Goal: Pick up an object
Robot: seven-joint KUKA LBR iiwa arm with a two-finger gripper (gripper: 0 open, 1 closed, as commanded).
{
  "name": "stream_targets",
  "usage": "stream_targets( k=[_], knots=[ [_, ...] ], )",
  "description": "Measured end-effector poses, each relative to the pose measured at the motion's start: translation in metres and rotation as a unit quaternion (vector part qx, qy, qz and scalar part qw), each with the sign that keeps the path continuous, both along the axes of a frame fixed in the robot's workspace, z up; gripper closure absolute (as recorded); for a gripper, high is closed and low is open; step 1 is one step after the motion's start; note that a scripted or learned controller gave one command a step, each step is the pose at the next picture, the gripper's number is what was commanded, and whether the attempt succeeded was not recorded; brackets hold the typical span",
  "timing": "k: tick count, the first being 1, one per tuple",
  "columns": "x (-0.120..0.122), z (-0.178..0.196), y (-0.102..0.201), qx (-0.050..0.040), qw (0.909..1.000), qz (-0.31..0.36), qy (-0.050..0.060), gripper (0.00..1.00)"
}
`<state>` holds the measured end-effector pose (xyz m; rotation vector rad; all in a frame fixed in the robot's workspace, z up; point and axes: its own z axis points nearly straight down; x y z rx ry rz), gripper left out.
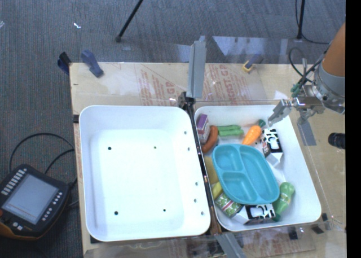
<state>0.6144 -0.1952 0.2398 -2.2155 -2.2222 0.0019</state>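
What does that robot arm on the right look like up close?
The arm is grey with an orange band above the wrist. Dark cables loop beside it. Its gripper is grey metal, angular, ending in two slim flat fingers.

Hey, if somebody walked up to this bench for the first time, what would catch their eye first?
Probably the bright blue divided tray lying in the right bin, with toy food crowded around it: an orange carrot and a green bean above it, a green pepper at its lower right. Next, the left bin, a broad white contrast. The arm's tool hovers over the right bin's upper right corner.
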Motion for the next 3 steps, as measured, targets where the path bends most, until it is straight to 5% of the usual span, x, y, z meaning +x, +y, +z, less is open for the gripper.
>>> stream_targets(
  k=[1, 2, 3],
  knots=[
    [-0.016, -0.124, 0.017, -0.0018, 0.9997, 0.023, -0.008, 0.0],
    [-0.032, -0.056, 0.048, -0.0006, 0.9932, -0.116, 0.0, 0.0],
    [-0.029, -0.006, 0.06, -0.0008, 0.9936, -0.113, 0.0, 0.0]
  ],
)
